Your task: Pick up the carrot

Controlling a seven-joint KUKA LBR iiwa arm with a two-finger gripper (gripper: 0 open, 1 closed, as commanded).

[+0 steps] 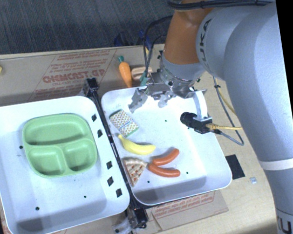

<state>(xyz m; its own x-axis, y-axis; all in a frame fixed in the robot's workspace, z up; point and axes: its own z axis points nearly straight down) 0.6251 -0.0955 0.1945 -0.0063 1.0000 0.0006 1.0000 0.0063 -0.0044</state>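
Presently, my end effector (148, 98) hovered over the rear of the right bin (209, 156), fingers spread apart, gripping nothing. Carrot (125, 73): lay on the bench (47, 74) just behind that bin's rear rim, outside it. Right bin contents: banana (136, 146), two sausages (164, 164), waffle piece (135, 170), patterned block (124, 122). Left bin (8, 178): green divided plate (59, 144).

You see: orange carrot (125, 74), green top, upper centre. Pale green tray (59, 144) in white left bin (6, 162). Right bin (206, 154): yellow banana (135, 146), two red-orange sausages (164, 165), checkered packet (124, 122).
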